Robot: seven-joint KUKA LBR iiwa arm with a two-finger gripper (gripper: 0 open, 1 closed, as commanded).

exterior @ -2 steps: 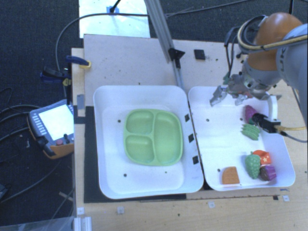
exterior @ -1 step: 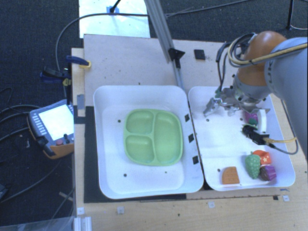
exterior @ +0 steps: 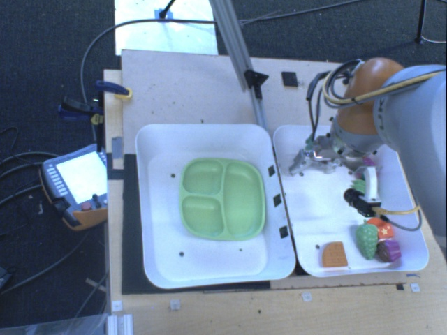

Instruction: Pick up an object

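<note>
My gripper (exterior: 302,163) hangs over the upper left part of the right bin (exterior: 307,215), above bare bin floor. Toy foods lie along that bin's right and lower side. An orange waffle-like square (exterior: 334,255) sits near the front edge. A green leafy piece (exterior: 367,241) is to its right. Beside that piece are a red-orange piece (exterior: 381,227) and a purple piece (exterior: 390,251). A green and white item (exterior: 364,183) lies partly under the wrist. Nothing is seen held by the gripper.
The left bin (exterior: 157,187) holds a green divided plate (exterior: 223,198). The grey arm with its orange band (exterior: 370,82) covers the right bin's upper right corner. A metal pole (exterior: 234,37) crosses the bench at the back. A handheld pendant (exterior: 75,185) lies off the bench at left.
</note>
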